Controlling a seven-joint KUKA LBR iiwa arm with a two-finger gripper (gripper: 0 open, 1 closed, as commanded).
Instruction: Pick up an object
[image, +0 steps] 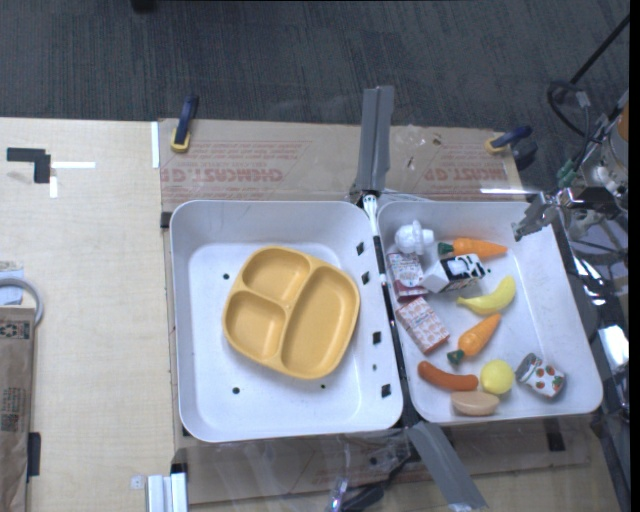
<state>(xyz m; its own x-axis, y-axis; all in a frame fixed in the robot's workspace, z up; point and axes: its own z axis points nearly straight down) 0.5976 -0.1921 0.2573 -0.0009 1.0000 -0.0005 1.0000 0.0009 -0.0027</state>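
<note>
The gripper (535, 218) sits at about three o'clock in the camera view, over the far right rim of the right-hand shallow white bin (575, 330); it is a small tangle of metal against cables, and I cannot tell how it is set or whether anything is in it. Nearest the camera in that bin lie a tan bread-like oval (474, 403), a yellow toy lemon (497, 376), a red-brown toy sausage (447, 376) and a small printed carton (541, 377). Beyond them are an orange toy carrot (478, 335), a yellow toy banana (489, 296) and red-and-white snack boxes (421, 324). At the far end lie a second carrot (476, 247) and a white lumpy toy (413, 238). The left-hand white bin (190, 330) holds a yellow divided plate (291, 311). By my reading no pick has begun; the next move calls for choosing one well-separated piece, travelling over it and descending. The arm itself is cut off at the right edge.
</note>
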